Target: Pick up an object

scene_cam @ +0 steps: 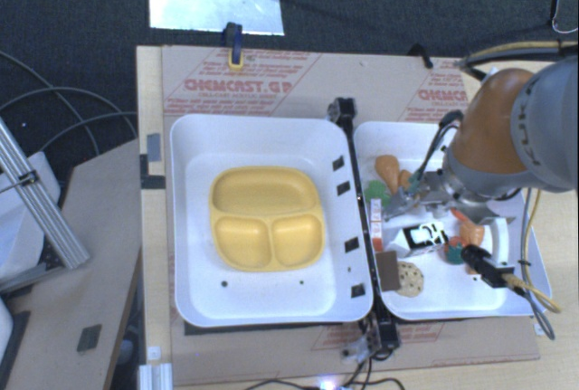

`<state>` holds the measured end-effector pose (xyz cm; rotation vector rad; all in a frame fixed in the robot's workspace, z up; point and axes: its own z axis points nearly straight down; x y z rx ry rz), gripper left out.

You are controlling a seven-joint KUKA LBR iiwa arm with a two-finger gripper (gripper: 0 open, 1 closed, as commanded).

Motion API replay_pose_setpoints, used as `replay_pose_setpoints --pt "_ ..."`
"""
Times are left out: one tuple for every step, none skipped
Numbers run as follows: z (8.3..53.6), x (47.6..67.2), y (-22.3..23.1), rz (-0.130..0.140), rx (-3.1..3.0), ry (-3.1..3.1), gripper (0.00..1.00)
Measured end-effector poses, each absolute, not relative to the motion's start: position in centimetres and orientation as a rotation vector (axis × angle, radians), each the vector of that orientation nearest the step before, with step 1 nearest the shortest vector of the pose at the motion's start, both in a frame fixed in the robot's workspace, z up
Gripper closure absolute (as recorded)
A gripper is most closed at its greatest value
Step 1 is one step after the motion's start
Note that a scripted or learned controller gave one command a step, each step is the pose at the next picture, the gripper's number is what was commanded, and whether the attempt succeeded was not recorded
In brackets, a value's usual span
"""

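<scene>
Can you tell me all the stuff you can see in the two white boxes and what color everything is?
left bin: one, white, left half of the bench
divided tray: one, yellow, middle of the left bin
right bin: one, white, right half of the bench
cookie: one, tan with dark spots, near edge of the right bin
orange piece: one, orange, far part of the right bin
green piece: one, green, by the right bin's left wall
arm: one, grey with an orange band, over the right bin
gripper: one, dark, low in the right bin
</scene>
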<state>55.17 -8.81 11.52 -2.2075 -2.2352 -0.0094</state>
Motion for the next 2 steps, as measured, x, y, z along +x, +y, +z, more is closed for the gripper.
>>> replay_pose_setpoints --pt "8.8 48.9 -14.0 -0.012 -2.230 -2.224 0.00" --pt "19.0 53.9 -6.2 -0.020 -2.213 -2.242 0.00"
